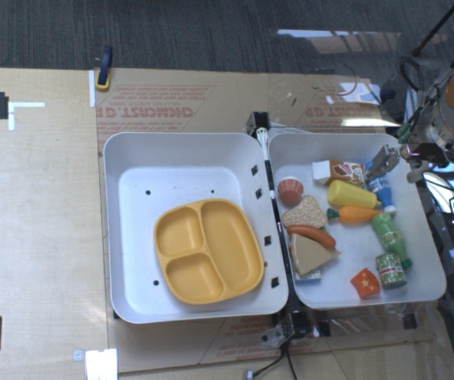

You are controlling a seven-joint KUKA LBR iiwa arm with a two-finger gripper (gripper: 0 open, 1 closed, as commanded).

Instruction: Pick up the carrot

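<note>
The carrot point(356, 214) is an orange toy with a green tip, lying flat in the right bin point(417, 291), just below a yellow toy point(352, 195). My gripper point(383, 162) hangs over the bin's upper right part, above and to the right of the carrot and apart from it. Nothing shows in its grasp. The arm comes in from the right edge.
Around the carrot lie a blue item point(380, 190), a green bottle point(387, 232), a can point(391, 269), a sausage point(312, 234), a cracker point(304, 212), a sandwich wedge point(312, 255), a red ball point(290, 188) and a white cube point(320, 171). The left bin point(123, 212) holds a yellow divided plate point(208, 249).
</note>
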